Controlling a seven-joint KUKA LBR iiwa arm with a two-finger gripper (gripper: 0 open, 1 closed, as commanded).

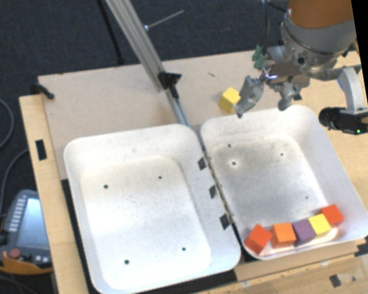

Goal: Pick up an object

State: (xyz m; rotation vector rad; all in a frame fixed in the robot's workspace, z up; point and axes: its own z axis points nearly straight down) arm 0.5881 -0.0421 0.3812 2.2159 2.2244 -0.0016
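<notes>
The arm's jaws (260, 98) hang spread, seemingly touching a small yellow cube (230, 99) beyond the smooth right bin (335, 152).

1. Two shallow white plastic bins: left bin (90, 214), right bin (325, 154).
2. Five small cubes along the right bin's near edge: red-orange cube (259, 238), orange cube (284, 233), purple cube (303, 230), yellow cube (320, 225), red cube (332, 215).
3. One yellow cube on the bench (230, 99), beyond the right bin's far-left corner.
</notes>
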